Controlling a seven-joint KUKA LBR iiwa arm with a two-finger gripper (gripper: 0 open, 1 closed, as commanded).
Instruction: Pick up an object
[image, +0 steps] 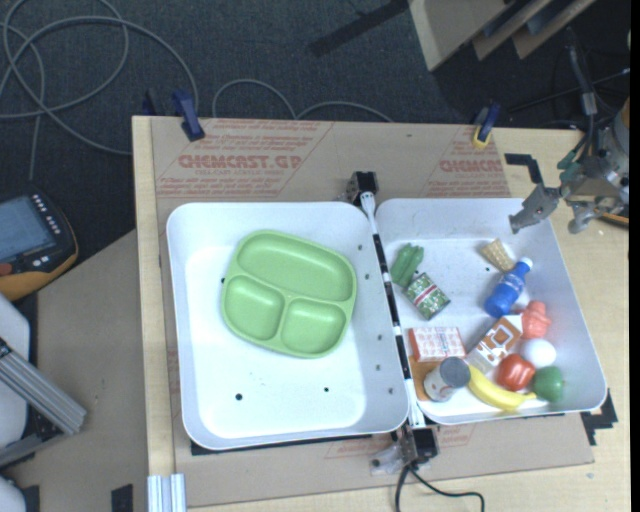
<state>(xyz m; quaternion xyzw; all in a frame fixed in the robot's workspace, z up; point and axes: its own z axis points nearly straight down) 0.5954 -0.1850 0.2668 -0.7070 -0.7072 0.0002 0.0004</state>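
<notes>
The right bin (575, 300) holds several small toy foods. Among them are a blue bottle (507, 288), a tan cracker (497, 254), a green vegetable (407, 265), a green and red box (428, 296), a red and white box (436, 343), a banana (497, 393), a red tomato (515, 372), a white egg (540, 352) and a green ball (548, 383). My gripper (555, 214) hangs over the bin's far right corner, above and to the right of the cracker. It is open, and nothing sits between its fingers (530, 208).
A green divided plate (288, 293) lies in the left bin (200, 380). A black clip (362, 185) sits where the two bins meet at the back. Blue clamps (186, 113) hold the cardboard base. Cables trail across the dark floor beyond the bench.
</notes>
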